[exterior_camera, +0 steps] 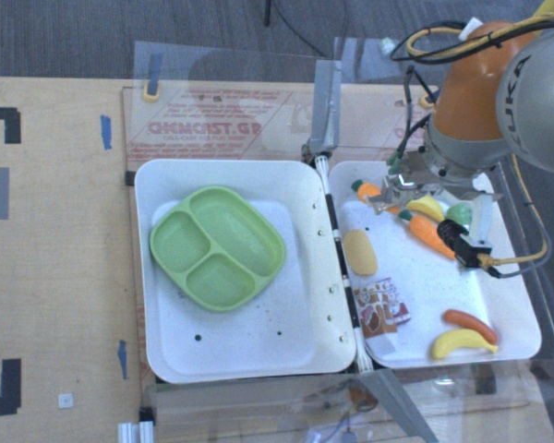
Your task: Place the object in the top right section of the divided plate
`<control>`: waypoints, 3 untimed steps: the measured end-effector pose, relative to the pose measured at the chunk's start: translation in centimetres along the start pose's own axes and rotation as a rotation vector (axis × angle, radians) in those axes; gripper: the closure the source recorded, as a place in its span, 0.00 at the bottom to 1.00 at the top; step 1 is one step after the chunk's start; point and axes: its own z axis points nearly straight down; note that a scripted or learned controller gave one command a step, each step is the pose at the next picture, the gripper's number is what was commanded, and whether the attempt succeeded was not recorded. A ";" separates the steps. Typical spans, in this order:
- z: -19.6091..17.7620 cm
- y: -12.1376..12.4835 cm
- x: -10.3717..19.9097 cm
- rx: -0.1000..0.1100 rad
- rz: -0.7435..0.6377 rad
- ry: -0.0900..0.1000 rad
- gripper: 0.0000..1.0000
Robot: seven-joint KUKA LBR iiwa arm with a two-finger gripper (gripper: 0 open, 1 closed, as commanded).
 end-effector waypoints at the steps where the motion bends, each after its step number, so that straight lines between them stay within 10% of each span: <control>1: -0.6 -1.3 8.9 0.002 -0.082 0.003 1.00; 3: -4.8 7.3 19.2 -0.002 -0.131 0.000 1.00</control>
